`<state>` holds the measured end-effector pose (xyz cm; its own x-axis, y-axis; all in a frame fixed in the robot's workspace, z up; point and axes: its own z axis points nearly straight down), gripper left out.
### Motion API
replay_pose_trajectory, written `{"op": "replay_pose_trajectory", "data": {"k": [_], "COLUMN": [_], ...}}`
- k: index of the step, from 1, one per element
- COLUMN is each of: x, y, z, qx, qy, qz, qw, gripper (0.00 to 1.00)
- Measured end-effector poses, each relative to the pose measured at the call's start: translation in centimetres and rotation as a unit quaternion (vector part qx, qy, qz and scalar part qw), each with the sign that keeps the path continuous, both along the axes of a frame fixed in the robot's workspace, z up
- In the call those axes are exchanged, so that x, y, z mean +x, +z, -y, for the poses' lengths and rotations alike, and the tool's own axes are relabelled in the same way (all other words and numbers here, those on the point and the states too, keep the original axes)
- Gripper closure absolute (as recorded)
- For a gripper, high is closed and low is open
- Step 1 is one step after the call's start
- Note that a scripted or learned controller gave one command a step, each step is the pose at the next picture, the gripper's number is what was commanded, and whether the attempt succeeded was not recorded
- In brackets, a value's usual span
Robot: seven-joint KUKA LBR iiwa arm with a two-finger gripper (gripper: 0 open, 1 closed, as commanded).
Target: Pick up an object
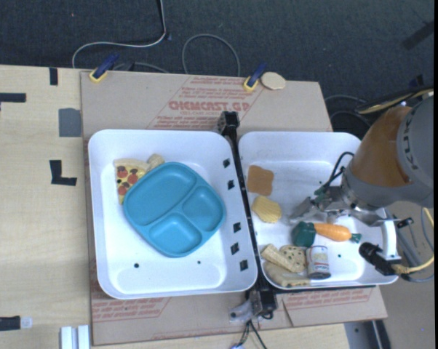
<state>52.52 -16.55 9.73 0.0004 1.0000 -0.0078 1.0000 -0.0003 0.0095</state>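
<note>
My gripper [306, 209] reaches into the right bin [299, 145] from the right, under the grey arm with its orange band [383, 151]. It hovers just above a dark green toy [303, 234] and an orange carrot [332, 231], and right of a yellow piece [267, 209]. A brown toast slice [260, 179] lies further left. Near the front wall lie a cheese wedge [292, 256], a small can [319, 262] and pale bread pieces [279, 273]. Nothing shows held in the gripper.
The left bin [106, 151] holds a blue divided tray [174, 208] and a pizza slice [129, 174] at its back left. A black divider clamp [229, 126] sits between the bins. Cables and a tan disc [274, 81] lie behind.
</note>
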Motion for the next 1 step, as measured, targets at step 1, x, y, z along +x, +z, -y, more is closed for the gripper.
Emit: {"op": "replay_pose_trajectory", "data": {"k": [1], "x": [-3.98], "y": [-1.04], "z": [-4.90], "qx": [0.0006], "qy": [0.001], "qz": [0.000], "qw": [1.0000], "gripper": [0.00]}}
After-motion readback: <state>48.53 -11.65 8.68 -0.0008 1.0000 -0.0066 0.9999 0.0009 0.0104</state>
